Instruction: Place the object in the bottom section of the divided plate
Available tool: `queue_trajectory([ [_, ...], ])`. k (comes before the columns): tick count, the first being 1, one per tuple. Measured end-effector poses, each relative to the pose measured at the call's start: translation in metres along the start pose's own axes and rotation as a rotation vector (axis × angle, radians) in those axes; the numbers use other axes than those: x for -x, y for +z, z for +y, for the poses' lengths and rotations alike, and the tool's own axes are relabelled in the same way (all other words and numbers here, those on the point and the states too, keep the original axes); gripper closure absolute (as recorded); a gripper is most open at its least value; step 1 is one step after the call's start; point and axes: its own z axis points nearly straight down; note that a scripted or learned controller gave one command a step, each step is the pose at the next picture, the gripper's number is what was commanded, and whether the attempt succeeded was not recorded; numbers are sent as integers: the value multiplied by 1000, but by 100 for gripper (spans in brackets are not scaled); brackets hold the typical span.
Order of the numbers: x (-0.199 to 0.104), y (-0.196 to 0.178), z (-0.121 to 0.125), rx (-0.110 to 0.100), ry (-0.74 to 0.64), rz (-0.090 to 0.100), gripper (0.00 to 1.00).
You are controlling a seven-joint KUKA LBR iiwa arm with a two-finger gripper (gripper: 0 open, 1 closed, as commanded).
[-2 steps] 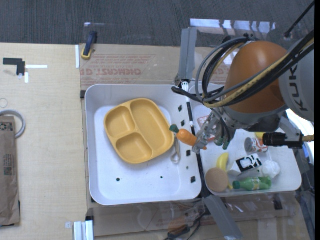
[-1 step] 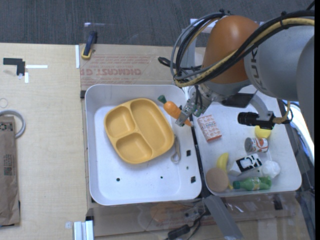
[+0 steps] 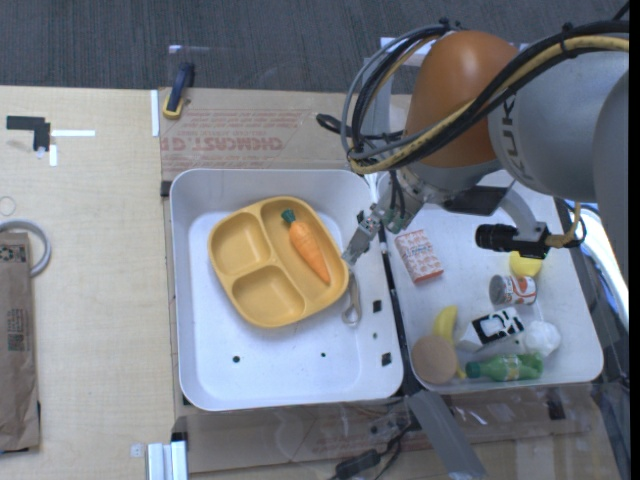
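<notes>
A yellow divided plate (image 3: 243,244) lies in the left white bin (image 3: 270,368), turned at a slant. An orange carrot (image 3: 311,251) with a green top rests in the plate's long right-hand section. The two smaller sections on the left hold nothing. My gripper (image 3: 352,276) hangs just off the plate's right rim, by the wall between the two bins. Its fingers (image 3: 358,240) are spread apart, open, with nothing between them. The carrot lies a short way to the left of the fingers, apart from them.
The right bin (image 3: 570,298) holds a red and white box (image 3: 418,255), a yellow piece (image 3: 525,264), a small can (image 3: 512,290), a banana (image 3: 445,320), a green bottle (image 3: 505,368) and a brown round thing (image 3: 435,358). The arm's orange band (image 3: 465,98) looms over it.
</notes>
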Motion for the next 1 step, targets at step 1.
queue_trajectory([
  [1, 20, -1, 54, 2, -339, -2, 0],
])
